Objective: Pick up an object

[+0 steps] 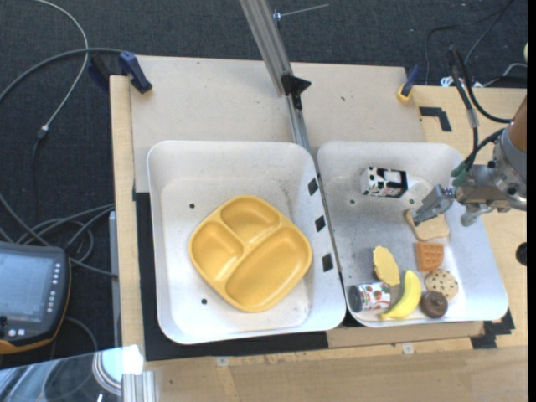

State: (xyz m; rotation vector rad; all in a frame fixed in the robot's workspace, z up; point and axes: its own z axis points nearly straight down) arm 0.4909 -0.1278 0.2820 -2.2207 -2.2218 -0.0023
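Note:
The right bin [352, 224] holds several toy food items. A black-and-white milk carton [384, 182] lies near its back. A slice of bread [428, 225] sits just below my gripper [445, 211], and under that lies an orange waffle square [429, 254]. Along the front are a cookie [441, 284], a chocolate donut [433, 305], a banana [405, 296], a yellow chip [385, 265] and a small can [369, 296]. My gripper hangs over the right side of this bin, open, with nothing between its fingers. Its left finger reaches over the bread's upper edge.
A yellow divided plate [250, 263] lies in the left bin [167, 191]. A metal pole [266, 36] slants down to the wall between the two bins. Cables and a black bracket [435, 117] sit at the bench's back right.

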